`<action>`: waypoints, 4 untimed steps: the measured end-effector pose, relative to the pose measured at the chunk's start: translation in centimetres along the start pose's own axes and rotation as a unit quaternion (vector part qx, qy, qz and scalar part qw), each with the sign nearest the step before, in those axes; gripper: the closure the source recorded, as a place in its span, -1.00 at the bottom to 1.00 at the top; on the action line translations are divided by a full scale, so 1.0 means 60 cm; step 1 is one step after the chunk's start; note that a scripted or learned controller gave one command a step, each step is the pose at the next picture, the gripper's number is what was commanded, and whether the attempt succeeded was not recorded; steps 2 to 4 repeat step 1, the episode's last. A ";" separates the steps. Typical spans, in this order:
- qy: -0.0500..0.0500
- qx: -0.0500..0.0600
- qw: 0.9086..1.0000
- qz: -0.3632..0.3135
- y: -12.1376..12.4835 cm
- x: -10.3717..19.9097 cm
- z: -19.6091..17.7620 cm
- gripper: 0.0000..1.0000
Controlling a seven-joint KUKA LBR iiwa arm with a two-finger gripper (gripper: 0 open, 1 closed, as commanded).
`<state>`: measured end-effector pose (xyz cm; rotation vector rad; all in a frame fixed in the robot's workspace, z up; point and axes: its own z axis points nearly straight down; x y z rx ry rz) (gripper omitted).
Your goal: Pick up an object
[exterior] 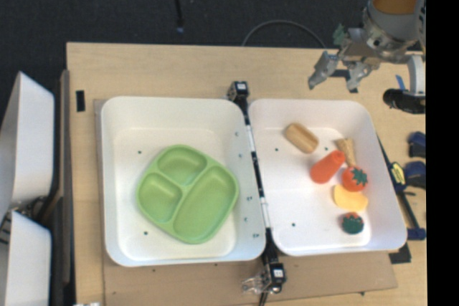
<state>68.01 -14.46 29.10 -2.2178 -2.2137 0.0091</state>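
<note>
Green toy (352,223), yellow piece (350,198), tomato (354,178), divided plate (188,193), tool (337,77) above

arm: enters upper right, orange band up | claw (338,78): fingers spread, nothing between

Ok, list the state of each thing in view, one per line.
gripper: open, holding nothing, above the bench beyond the right bin
green divided plate: flat in the left bin
bread roll: lying in the right bin
orange carrot: lying beside the tomato
</note>
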 end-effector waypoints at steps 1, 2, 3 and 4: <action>-0.001 -0.006 1.000 -0.001 0.003 0.000 -0.013 -1.00; -0.001 -0.006 1.000 -0.001 0.003 0.000 -0.013 -1.00; -0.001 -0.006 1.000 -0.001 0.003 0.000 -0.013 -1.00; -0.001 -0.006 1.000 -0.001 0.003 0.000 -0.013 -1.00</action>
